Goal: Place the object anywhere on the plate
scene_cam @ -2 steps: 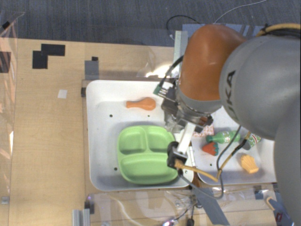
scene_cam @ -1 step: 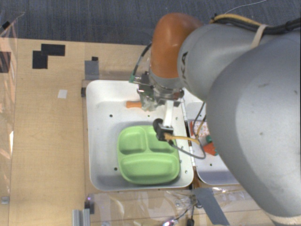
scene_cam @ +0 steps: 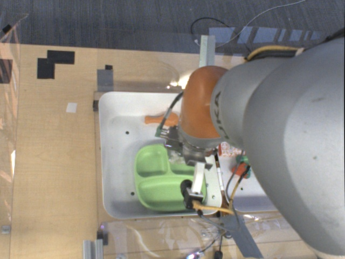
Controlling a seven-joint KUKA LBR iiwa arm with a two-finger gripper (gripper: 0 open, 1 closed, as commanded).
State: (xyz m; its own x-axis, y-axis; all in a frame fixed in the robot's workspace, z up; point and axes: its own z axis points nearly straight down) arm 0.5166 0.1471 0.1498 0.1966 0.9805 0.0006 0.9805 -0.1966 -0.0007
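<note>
The orange object (scene_cam: 155, 120), at the green plate's (scene_cam: 153, 190) twelve o'clock, looks light and stiff, best pinched mid-body; I cannot tell the gripper's (scene_cam: 187, 154) state.

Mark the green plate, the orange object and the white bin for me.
green plate (scene_cam: 151, 162): camera view, bare floor of its upper-left compartment.
orange object (scene_cam: 155, 119): camera view, its exposed left end, beside the arm.
white bin (scene_cam: 116, 144): camera view, bare floor left of the plate.
</note>
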